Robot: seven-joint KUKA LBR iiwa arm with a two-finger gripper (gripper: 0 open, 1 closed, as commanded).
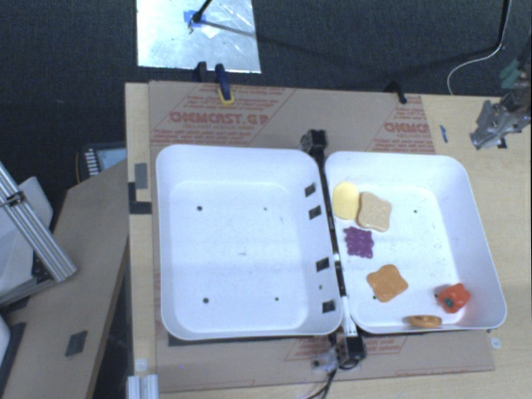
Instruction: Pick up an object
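Eyeing the red pepper toy [453,298] at the right bin's [478,223] lower right corner, I judge it light, hard plastic, rounded and slippery, best pinched across its middle; gripper [497,125] at the frame's upper right, spread unreadable.

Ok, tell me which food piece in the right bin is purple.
The small purple cluster, just below the toast slice; the other pieces are yellow, tan, orange or red.

Probably lab: clamped cardboard [291,115], bins [241,169].
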